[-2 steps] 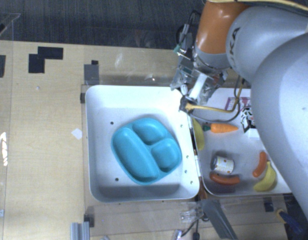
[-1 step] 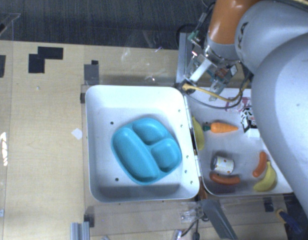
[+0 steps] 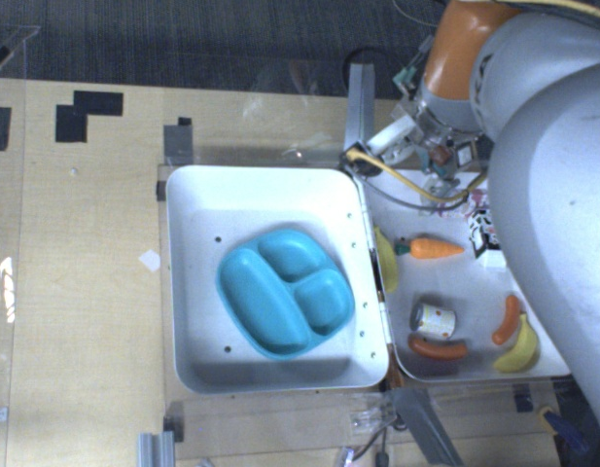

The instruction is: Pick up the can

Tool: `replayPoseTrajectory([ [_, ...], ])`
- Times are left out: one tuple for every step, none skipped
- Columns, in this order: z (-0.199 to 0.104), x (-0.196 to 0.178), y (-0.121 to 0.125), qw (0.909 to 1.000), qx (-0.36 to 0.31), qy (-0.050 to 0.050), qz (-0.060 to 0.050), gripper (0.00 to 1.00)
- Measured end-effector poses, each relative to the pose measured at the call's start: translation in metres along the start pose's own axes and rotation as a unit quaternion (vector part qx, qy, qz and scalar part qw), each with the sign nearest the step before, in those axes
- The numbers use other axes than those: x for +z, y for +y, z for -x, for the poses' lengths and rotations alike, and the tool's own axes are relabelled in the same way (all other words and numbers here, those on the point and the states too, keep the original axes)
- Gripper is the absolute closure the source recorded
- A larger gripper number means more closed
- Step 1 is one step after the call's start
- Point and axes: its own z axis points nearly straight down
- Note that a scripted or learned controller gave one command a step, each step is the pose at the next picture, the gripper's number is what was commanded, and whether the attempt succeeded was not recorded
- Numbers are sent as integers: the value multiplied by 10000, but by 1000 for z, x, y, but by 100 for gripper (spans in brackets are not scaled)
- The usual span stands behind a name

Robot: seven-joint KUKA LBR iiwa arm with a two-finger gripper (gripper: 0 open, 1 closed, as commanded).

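The can (image 3: pixel 434 319) lies on its side in the right bin (image 3: pixel 408 278), near the front, silver with a dark label. It rests just above a red-brown sausage (image 3: pixel 438 348). My gripper (image 3: pixel 443 166) hangs over the back of the right bin, well behind the can, below the orange wrist band. Cables and the wrist body crowd around it.
The left bin (image 3: pixel 188 290) holds a blue divided plate (image 3: pixel 285 292). In the right bin lie a carrot (image 3: pixel 436 249), a yellow piece by the left wall (image 3: pixel 385 258), a second sausage (image 3: pixel 510 319) and a banana (image 3: pixel 518 350). My grey arm covers the bin's right side.
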Motion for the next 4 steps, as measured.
replayPoseTrajectory([
  [0, 0, 0, 10000, -3, 0, 1, 0],
  [4, 39, 8, 9997, 260, -6, 0, 0],
  [4, 39, 8, 9997, 258, -7, -1, 0],
  [4, 39, 8, 9997, 258, -6, -1, 0],
])
